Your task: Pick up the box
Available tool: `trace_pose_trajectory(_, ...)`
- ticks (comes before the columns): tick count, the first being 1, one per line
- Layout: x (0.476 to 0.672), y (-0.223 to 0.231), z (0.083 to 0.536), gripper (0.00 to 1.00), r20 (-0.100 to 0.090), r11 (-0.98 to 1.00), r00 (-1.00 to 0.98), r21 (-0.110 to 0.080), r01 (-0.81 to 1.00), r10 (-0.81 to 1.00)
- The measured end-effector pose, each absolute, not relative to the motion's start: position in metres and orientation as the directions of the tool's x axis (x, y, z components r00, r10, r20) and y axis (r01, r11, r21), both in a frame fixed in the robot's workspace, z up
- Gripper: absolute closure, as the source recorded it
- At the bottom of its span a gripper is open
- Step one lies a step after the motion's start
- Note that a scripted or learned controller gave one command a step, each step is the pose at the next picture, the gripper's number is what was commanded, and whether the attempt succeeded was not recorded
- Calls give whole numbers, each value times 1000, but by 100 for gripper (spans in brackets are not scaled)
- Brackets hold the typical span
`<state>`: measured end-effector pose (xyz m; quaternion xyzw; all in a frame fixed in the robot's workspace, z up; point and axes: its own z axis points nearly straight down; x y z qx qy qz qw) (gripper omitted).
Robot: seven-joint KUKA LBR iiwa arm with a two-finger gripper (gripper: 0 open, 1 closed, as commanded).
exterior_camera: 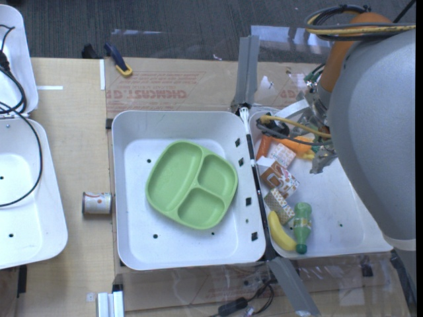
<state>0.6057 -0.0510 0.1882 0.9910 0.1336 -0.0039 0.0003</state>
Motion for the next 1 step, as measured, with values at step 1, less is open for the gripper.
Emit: trace_pose_trajectory(1,549,-106,101,0,-8,-957,957,-4,289,289)
